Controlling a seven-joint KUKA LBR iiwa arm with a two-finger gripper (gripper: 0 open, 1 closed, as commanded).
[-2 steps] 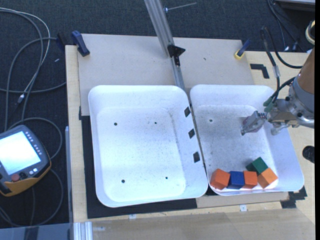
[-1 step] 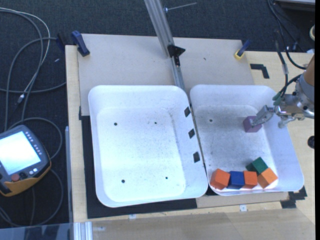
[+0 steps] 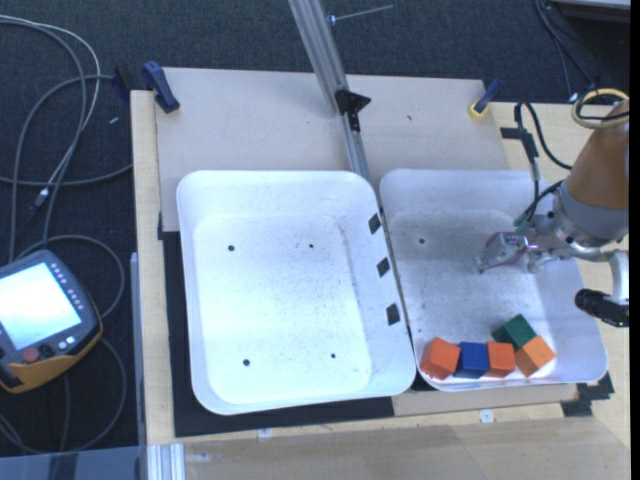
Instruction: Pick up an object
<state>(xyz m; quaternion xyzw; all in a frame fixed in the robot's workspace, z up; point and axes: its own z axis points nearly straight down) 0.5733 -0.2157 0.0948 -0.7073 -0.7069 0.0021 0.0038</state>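
Several small blocks lie in a cluster at the front edge of the right bin (image 3: 440,208): an orange block (image 3: 439,358), a blue block (image 3: 472,358), a second orange block (image 3: 500,358), a green block (image 3: 518,329) and a third orange block (image 3: 538,353). My gripper (image 3: 497,252) hangs over the middle of the right bin, up and slightly left of the cluster, well apart from the blocks. The grey arm with its orange band (image 3: 603,173) reaches in from the right.
The left bin (image 3: 200,208) sits beside the right one, with small black clips along the shared wall. A slanted metal pole (image 3: 322,43) rises behind the bins. A teach pendant (image 3: 40,318) and cables lie on the floor at left.
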